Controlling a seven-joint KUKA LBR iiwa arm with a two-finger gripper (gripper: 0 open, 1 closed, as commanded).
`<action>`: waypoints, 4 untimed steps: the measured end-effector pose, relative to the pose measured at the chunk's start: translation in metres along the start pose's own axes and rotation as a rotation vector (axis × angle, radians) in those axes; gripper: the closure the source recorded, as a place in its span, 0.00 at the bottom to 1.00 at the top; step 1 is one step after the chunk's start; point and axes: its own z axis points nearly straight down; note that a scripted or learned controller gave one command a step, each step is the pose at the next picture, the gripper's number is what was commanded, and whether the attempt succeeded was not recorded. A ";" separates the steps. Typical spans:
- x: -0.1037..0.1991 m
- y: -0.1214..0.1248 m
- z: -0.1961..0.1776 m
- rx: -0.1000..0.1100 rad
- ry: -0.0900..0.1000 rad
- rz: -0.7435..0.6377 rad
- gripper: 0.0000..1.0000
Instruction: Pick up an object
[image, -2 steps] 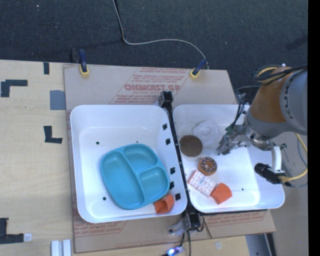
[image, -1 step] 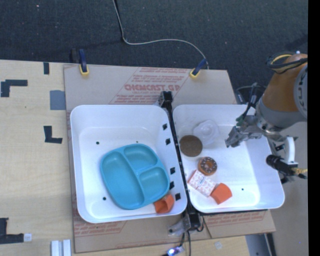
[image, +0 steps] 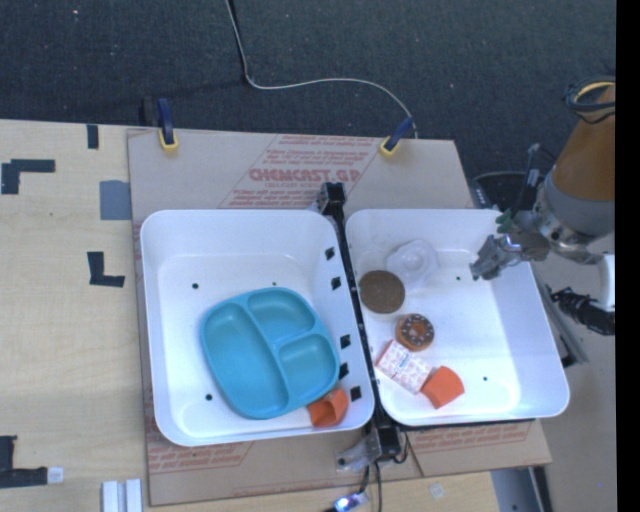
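judging by the layout, no pick has occurred. the gripper (image: 487, 262) sits at the right white bin (image: 520, 330) upper right rim, apart from its contents: brown round disc (image: 381, 291), sprinkled donut (image: 414, 331), orange block (image: 444, 386), patterned packet (image: 403, 366) and a clear, hard-to-read cup (image: 410, 258). jaw state: cannot tell at this resolution.

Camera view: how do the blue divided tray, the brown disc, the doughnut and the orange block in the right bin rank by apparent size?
1. blue divided tray, by far the largest
2. brown disc
3. doughnut and orange block: too alike to rank
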 end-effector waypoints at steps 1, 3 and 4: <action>0.000 0.002 -0.051 0.000 0.000 -0.001 1.00; 0.108 0.019 -0.032 0.006 0.004 -0.006 1.00; 0.168 0.027 -0.031 0.006 0.004 -0.007 1.00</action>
